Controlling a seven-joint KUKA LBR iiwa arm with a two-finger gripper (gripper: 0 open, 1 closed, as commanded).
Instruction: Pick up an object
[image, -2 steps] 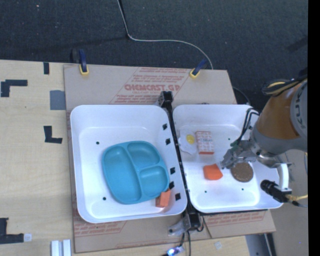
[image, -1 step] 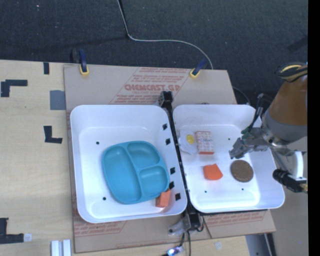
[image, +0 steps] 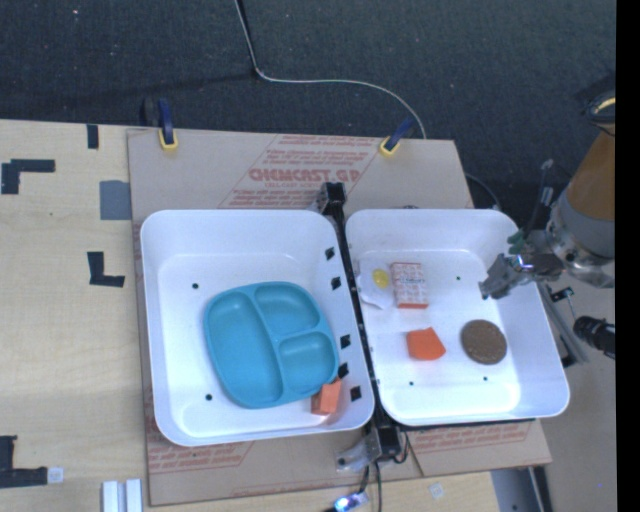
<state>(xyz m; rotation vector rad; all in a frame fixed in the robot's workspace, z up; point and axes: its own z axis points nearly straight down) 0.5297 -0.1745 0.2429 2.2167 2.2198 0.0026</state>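
Observation:
In the right bin (image: 530, 400) lie a brown round disc (image: 484, 341), an orange block (image: 426, 345), a pink and white packet (image: 408, 284) and a small yellow piece (image: 380, 278). My gripper (image: 503, 274) hangs over the right bin's right side, above and a little up-right of the brown disc. Nothing shows between its fingers. The left bin (image: 160, 300) holds a blue divided plate (image: 270, 342) and a small orange piece (image: 327, 398) by its lower right corner.
The bins sit side by side on a cardboard sheet (image: 290, 170) held by two clamps at the back. A white cable (image: 330, 85) runs over the dark floor behind. The arm's grey and orange body (image: 590, 200) stands at the right edge.

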